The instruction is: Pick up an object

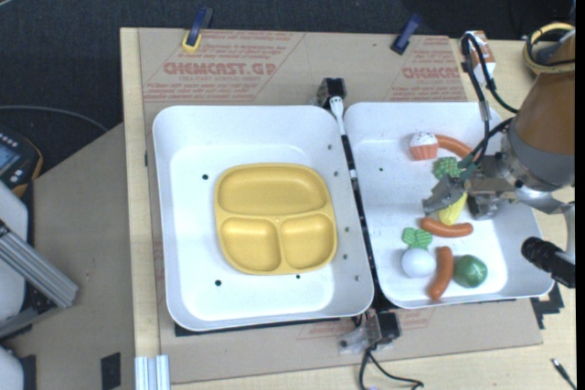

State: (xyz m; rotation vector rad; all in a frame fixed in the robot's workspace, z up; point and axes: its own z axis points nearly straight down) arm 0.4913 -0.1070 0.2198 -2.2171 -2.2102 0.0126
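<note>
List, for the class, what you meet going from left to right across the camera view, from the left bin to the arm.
Left bin → yellow divided tray → right bin → white ball → green ball → arm. The toys clustered at the gripper overlap, so they are left out.

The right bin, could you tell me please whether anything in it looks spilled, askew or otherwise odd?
Nothing stands out. The right bin holds toy foods lying loose: sausages, a cupcake, a white ball and a green piece. The tool sits low among them.
</note>
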